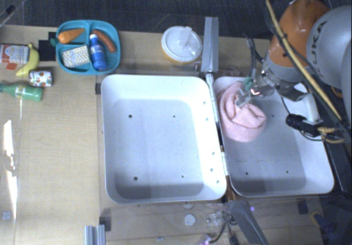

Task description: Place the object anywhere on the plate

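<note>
A pink, rounded, plate-like thing (242, 117) lies in the back left part of the right bin (286, 172), close against the bin's left wall. My gripper (246, 94) reaches in from the right and is down on the pink thing's upper part, touching or nearly touching it. The wrist with its orange band (294, 23) hangs above the bin's back right corner. I see no separate small object near the gripper.
The left bin (159, 139) stands beside the right one. On the bench behind are a white lidded cup (181, 44) and a teal divided tray (88, 47) of toy food. A banana (28, 61), a can (40, 78) and a green bottle (22, 92) lie at far left. Black cables (308, 125) trail over the right bin's right side.
</note>
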